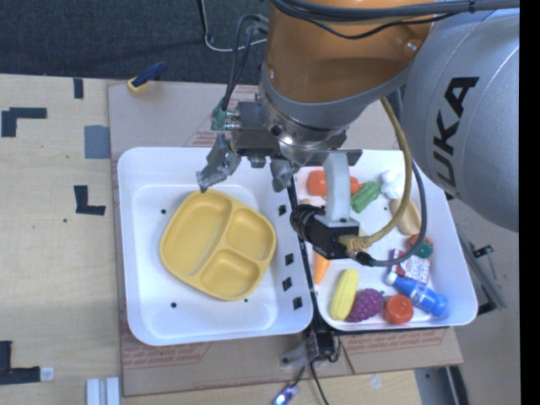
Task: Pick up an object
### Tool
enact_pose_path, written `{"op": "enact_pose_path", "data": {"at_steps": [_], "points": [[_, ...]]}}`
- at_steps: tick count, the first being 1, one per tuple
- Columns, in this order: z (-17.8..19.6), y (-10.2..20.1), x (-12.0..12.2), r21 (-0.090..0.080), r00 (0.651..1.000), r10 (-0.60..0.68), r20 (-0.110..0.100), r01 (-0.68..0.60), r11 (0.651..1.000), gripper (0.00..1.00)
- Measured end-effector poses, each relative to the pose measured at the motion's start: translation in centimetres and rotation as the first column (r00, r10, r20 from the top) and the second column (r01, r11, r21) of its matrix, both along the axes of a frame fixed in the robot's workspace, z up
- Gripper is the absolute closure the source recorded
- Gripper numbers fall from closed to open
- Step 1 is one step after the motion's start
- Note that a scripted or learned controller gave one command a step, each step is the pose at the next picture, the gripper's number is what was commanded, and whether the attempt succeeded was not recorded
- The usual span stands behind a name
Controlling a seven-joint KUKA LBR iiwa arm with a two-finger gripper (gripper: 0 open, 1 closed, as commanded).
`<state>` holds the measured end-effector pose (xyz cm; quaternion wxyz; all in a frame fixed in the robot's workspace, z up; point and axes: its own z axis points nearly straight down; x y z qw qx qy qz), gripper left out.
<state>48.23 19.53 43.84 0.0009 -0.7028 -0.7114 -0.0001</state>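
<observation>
Fingers of the gripper spread apart, holding nothing. It hangs just above the yellow plate's far edge

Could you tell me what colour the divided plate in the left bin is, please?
The divided plate is plain yellow, clearest in the camera view.

Robotics lab test cell: KUKA arm over bench with black registration marks, two white bins taped down, loose cabling at bench's far edge
</observation>
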Motion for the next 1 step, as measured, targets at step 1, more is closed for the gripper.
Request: {"op": "enact_pose_path", "data": {"at_steps": [1], "points": [[1.00,-0.53,0.12,-0.003,1.000,-0.008,-0.001,0.008,1.000,1.00]]}}
